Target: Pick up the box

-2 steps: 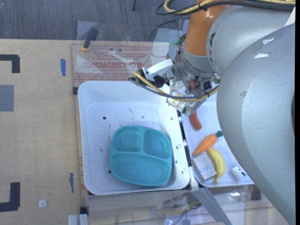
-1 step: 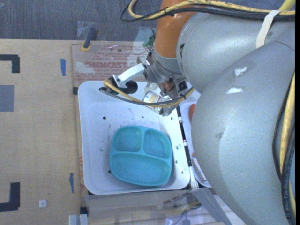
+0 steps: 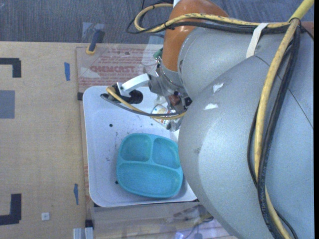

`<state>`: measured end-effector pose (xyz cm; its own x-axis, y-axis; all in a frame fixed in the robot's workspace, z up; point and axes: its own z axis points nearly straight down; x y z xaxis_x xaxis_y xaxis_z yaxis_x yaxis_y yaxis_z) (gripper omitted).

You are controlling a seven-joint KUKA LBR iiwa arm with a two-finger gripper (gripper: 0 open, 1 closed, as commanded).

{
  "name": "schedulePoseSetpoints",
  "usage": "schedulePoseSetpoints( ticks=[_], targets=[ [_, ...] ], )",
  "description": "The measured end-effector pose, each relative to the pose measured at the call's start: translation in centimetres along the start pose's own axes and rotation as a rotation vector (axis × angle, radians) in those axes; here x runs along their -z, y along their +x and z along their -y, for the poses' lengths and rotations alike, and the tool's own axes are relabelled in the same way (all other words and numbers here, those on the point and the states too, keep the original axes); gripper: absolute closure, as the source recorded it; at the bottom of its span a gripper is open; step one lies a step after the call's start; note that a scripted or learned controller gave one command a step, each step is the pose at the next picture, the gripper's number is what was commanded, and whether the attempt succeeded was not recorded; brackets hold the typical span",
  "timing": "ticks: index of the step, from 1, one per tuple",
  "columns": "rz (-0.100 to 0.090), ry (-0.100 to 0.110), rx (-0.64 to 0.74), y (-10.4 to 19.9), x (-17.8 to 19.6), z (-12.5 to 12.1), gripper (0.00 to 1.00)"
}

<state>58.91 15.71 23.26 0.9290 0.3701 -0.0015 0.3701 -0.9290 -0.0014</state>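
Arm: grey bulk covers the right half of the view, orange band at 12 o'clock, yellow cables along it.
Gripper: at the wrist end over the top of the bin, about 12 o'clock from the plate; whether it is spread or pressed together, cannot tell, the wrist hides it.
Bin: white, shallow, near the centre, on the wooden bench.
Plate: teal, three compartments, lies flat in the bin's 5 o'clock part, its right edge under the arm.
Box: cannot tell where it is; no box can be made out.
Tape: blue strip on the bench at 10 o'clock from the bin.
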Motion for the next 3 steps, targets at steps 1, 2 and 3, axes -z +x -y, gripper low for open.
schedulePoseSetpoints(
  ticks=[1, 2, 3],
  targets=[
    [-0.003, -0.002, -0.149, 5.1, 14.5, -2.8, 1.0],
    [-0.003, -0.002, -0.156, 5.0, 15.5, -3.2, 1.0],
    [-0.001, -0.001, -0.181, 7.4, 9.9, 1.6, 1.0]
  ],
)
